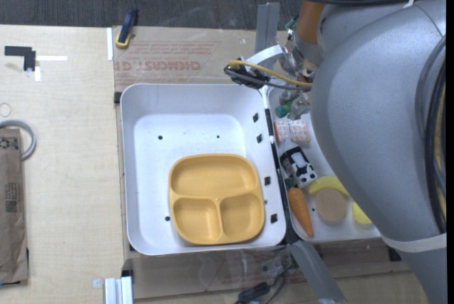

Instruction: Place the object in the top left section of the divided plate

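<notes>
Plate (215, 197), yellow and divided into three sections, lay in the left white bin (142, 154) at the centre of the frame, its one wide section toward the top and two smaller ones below. The grey arm (376, 104) covered most of the right bin (333, 233); whether the gripper was open or closed could not be told. In the visible strip of that bin lay a carrot (300, 211), a round tan piece (330, 205), a yellow item (361, 215) and a small red-and-white container (291, 130). Which one was the task's object could not be told.

One fixed camera looks down aslant on both bins (135, 154).
</notes>
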`<state>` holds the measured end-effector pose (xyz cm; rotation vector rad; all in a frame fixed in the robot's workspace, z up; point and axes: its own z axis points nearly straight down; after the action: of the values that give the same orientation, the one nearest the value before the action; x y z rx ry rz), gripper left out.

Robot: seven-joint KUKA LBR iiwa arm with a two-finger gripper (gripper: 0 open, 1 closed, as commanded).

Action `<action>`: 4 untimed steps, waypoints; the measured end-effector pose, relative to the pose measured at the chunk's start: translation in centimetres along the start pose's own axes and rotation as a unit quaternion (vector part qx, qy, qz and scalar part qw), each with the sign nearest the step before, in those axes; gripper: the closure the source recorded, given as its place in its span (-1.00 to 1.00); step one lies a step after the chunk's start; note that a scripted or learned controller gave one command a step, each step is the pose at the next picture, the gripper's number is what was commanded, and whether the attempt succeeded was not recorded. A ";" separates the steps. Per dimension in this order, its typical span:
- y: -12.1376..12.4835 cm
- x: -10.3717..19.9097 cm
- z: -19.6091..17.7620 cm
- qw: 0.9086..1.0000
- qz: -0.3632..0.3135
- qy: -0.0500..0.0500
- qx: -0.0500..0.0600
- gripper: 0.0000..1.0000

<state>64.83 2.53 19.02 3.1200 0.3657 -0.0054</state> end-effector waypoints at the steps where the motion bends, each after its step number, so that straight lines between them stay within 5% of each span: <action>1: -2.1 0.9 -0.4 1.000 0.019 0.000 -0.001 1.00; 2: -8.1 2.9 4.0 1.000 0.015 0.009 0.002 1.00; 3: -2.8 0.3 -9.0 1.000 0.006 0.000 -0.001 1.00; 4: -11.3 -2.2 -0.4 1.000 -0.014 -0.001 -0.001 1.00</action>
<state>60.02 13.05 19.47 3.1122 0.4101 -0.0085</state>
